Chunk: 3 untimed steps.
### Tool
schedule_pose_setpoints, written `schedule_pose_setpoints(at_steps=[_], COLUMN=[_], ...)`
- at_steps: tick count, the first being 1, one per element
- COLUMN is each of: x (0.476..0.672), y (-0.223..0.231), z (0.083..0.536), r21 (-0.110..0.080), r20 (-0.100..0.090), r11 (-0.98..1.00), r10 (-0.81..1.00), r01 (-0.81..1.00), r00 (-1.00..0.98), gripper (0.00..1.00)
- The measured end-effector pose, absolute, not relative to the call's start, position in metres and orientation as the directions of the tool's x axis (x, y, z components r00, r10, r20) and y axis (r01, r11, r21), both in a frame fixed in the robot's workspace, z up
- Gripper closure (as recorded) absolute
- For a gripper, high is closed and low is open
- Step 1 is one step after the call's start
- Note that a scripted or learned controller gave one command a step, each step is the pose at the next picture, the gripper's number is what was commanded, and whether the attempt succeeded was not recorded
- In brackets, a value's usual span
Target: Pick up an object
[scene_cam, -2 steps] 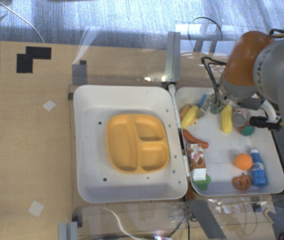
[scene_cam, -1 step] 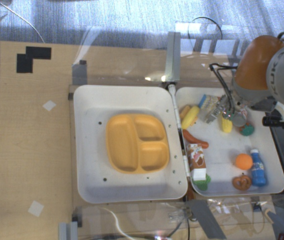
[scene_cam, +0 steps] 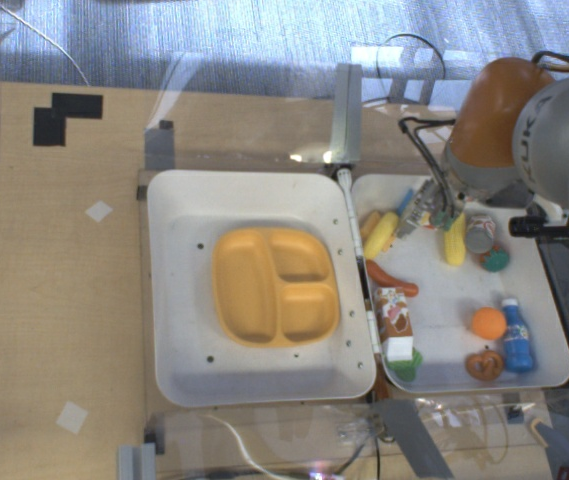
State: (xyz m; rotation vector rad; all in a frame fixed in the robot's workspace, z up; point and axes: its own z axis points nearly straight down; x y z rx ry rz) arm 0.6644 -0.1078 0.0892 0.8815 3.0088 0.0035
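Hovering low in the right bin (scene_cam: 554, 368), the gripper (scene_cam: 432, 208) sits between two bananas (scene_cam: 379, 233); its finger state cannot be told. One banana should be centred before closing.

Bright, even overhead light; glare glints on the metal divider (scene_cam: 345, 118) between the bins. Shadows are soft. The picture is slightly grainy.

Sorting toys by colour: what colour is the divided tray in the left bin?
Yellow-orange; the divided tray shows clearly in the camera view.
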Motion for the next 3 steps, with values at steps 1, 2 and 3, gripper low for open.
schedule_pose_setpoints(at_steps=[1,2,3], x=[0.626,0.663,0.628], y=[-0.086,-0.121,-0.083], z=[0.09,0.089,0.09], r21=[0.006,0.004,0.008], r20=[-0.011,-0.012,-0.01], r11=[0.87,0.882,0.802], r10=[0.493,0.47,0.597], r01=[0.493,0.47,0.597], r00=[-0.87,-0.882,-0.802], gripper=[0.0,0.0,0.0])
